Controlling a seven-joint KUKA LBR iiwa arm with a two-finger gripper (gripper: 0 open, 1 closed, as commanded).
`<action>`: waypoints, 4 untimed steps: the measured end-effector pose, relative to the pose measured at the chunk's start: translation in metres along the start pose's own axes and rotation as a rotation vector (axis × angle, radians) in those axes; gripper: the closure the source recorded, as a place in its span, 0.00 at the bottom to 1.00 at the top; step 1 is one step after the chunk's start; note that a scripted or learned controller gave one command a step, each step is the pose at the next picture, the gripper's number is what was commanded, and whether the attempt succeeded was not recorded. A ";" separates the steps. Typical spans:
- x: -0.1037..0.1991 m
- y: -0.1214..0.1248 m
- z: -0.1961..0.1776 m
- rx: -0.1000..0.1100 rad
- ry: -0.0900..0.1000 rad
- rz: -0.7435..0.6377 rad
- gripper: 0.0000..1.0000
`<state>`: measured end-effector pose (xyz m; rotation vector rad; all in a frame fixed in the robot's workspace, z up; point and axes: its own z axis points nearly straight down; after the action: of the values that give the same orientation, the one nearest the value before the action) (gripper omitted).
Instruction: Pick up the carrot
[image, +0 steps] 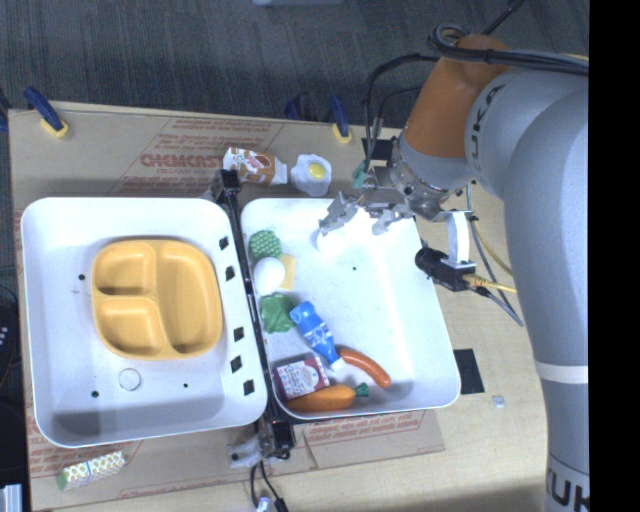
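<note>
Carrot (322, 399) lay at right bin's (430, 330) near edge, touching sausage (365, 366). Gripper (357, 218) hung spread open, holding nothing, well apart at far end. Carrot looked rigid, light, smooth; grip mid-body across its width.

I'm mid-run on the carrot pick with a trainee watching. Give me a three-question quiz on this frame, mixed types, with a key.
1. True or false: the carrot lies in the right bin.
2. Which item lies directly beside the carrot? A) sausage B) yellow tray C) fried egg
3. Fill in: the hand hovers over the right bin's ____ end, the carrot being at the near end.

Key:
1. True; it rests against the near wall.
2. A
3. far
</note>
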<state>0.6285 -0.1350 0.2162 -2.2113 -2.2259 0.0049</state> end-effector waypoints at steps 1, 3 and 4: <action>0.015 0.011 0.125 0.000 0.000 0.096 0.00; 0.043 -0.010 0.115 0.004 0.001 -0.040 1.00; 0.012 -0.075 -0.040 -0.003 0.000 0.142 1.00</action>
<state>0.5534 -0.1239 0.2566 -2.3650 -2.0656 0.0027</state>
